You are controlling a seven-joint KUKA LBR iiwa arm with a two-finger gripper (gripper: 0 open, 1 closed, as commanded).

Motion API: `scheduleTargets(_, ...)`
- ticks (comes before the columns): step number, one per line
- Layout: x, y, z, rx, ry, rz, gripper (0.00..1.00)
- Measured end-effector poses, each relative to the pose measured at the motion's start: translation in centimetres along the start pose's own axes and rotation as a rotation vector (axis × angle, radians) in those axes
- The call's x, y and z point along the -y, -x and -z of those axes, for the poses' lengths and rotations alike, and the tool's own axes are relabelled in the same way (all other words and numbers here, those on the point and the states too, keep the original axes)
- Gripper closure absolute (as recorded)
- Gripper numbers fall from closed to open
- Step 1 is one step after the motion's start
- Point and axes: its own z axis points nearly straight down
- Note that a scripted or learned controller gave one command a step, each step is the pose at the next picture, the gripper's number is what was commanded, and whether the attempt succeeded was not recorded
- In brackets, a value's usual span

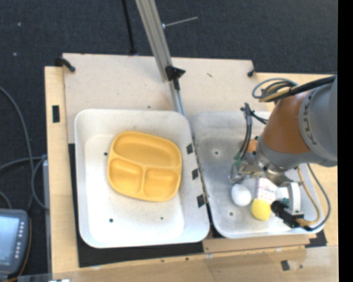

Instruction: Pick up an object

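Note:
In the right bin (215, 140) a white ball (241, 196) lies near the front, with a yellow ball (260, 210) just to its right. A white item with pink print (265, 188) lies behind the yellow ball, partly under the arm. My gripper (245, 172) hangs low over the bin, just above and behind the white ball. The wrist covers its fingers, and nothing shows between them.
The left bin (91, 216) holds a yellow divided plate (145, 165) with three compartments. A slanted metal pole (156, 34) rises behind the bins. The arm's grey and orange body (297, 128) covers the right bin's far right side.

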Motion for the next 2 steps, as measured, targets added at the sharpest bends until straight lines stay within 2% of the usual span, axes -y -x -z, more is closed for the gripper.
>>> scheduleTargets(2, -0.1, -0.1, 9.0, 0.001, 0.003, 0.010, 1.00)
